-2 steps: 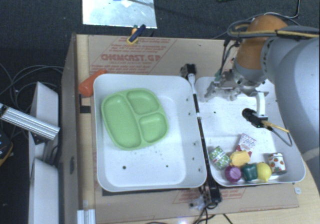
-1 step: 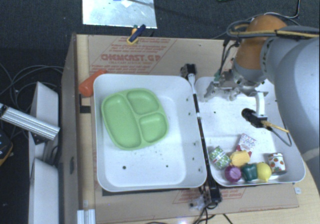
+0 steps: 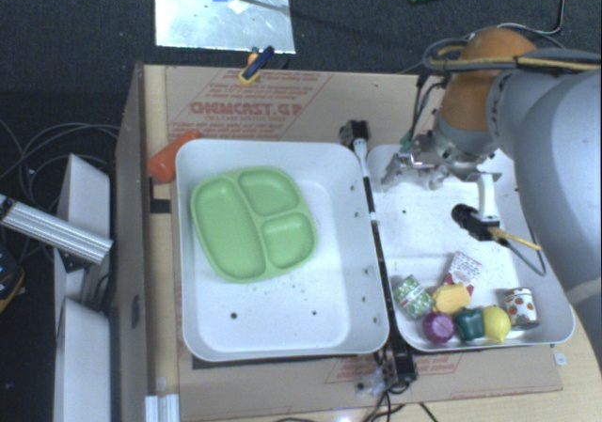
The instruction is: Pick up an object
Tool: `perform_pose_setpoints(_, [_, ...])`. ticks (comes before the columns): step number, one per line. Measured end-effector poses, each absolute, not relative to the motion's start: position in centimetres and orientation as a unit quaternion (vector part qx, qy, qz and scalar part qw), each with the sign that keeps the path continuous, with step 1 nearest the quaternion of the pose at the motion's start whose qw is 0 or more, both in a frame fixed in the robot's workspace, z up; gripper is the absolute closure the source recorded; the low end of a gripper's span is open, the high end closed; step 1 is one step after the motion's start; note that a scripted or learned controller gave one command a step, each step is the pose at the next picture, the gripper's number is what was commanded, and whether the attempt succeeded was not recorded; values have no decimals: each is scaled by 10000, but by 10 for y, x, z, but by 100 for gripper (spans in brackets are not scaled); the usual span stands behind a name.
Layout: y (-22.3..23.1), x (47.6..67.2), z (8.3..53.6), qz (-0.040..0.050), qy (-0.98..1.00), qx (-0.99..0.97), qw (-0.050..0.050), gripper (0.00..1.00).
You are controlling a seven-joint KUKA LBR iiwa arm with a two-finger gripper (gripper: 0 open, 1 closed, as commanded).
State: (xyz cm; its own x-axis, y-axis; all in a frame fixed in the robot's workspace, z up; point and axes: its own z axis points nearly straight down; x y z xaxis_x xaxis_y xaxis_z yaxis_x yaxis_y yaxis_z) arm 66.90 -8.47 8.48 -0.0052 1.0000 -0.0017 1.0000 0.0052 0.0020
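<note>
Camera view, from above the desk (image 3: pixel 155 251): my pincer (image 3: pixel 414 166) hovers low over the far-left corner of the right bin (image 3: pixel 546 317); spread or pressed together, I cannot tell. Small toys, among them a yellow one (image 3: pixel 452 298) and a magenta one (image 3: pixel 438 326), cluster along that bin's near edge. Left of that bin, the 2nd bin (image 3: pixel 329 317) holds a green divided plate (image 3: pixel 252 223).
</note>
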Motion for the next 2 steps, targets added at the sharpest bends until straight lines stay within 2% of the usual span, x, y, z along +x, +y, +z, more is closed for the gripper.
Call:
perform_pose_setpoints(1, [-85, 670, 96, 9, 7097, 7045, 26, 100])
perform_pose_setpoints(2, [-85, 670, 96, 6, 7098, 7044, 26, 0])
